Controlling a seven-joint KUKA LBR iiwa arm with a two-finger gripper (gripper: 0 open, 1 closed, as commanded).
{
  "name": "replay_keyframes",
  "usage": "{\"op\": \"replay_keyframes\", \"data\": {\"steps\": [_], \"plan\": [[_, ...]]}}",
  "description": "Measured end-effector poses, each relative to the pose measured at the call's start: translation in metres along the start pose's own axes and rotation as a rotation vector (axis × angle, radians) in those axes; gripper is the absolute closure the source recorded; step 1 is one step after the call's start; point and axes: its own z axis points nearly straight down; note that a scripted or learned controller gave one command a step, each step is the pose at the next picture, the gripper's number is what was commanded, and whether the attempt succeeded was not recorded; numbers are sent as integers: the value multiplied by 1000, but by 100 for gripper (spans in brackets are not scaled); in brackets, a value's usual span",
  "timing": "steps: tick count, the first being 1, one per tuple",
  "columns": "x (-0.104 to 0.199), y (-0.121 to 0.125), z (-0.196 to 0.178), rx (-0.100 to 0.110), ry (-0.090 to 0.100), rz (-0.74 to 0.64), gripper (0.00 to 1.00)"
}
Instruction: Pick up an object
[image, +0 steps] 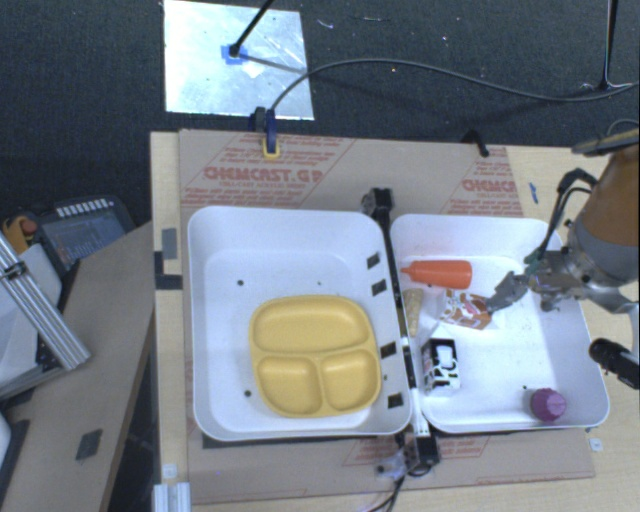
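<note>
Camera view: I see the gripper (503, 291) low over the right bin (575, 345), its tip just beside a small orange-and-white packet (466, 313). I cannot tell how far it is open, nor whether it grips anything. Orange carrot-shaped toy (438, 273) lies near; black-and-white piece (442, 364) and purple object (547, 404) further off. Yellow divided tray (312, 353) sits in the left bin (225, 250).

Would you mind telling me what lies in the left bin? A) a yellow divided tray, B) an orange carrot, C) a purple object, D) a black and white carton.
A: the yellow divided tray is what lies in the left bin, while the orange carrot, the purple object and the black and white carton all lie in the right bin.
</note>
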Motion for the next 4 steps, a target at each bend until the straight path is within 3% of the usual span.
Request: {"op": "replay_keyframes", "data": {"steps": [1,4], "plan": [[0,3,-6,-12,-2,-3,0],[-15,4,135,-8,-1,0,0]]}}
